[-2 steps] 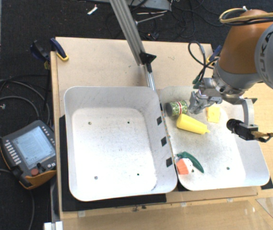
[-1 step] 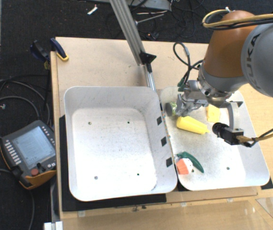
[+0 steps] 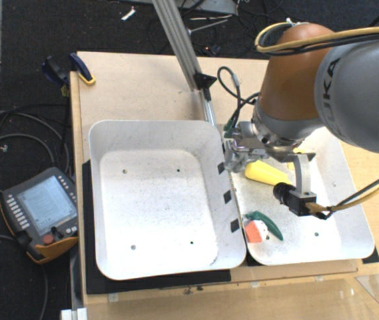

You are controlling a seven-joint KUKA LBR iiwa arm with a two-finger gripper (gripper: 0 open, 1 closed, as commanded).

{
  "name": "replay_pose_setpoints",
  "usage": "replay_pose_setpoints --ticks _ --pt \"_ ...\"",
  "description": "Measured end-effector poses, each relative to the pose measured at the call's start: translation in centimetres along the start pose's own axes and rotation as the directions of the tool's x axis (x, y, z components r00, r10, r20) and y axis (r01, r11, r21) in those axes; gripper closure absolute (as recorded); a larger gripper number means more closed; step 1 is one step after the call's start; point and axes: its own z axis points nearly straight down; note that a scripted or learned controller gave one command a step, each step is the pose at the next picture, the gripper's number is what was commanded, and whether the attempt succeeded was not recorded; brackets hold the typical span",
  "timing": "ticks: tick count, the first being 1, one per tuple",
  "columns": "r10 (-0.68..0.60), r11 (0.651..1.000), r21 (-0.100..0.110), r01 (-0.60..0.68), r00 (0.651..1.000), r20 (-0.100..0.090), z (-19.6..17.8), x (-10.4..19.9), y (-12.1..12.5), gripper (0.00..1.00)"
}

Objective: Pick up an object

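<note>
One fixed overhead camera, slanted down, seemingly fairly near both bins.

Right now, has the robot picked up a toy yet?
Not yet. Done so far: the arm has reached over the right bin, and its gripper is low by the yellow object. I cannot tell whether anything is grasped. The yellow object lies in that bin, and so does the green and orange object. Left to do: grip one and lift it.
</note>
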Motion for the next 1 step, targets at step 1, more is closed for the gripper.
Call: replay_pose_setpoints --ticks 1 --pt "-0.001 1.0 0.0 0.001 1.0 0.001 -0.19 5.07 -1.36 1.0"
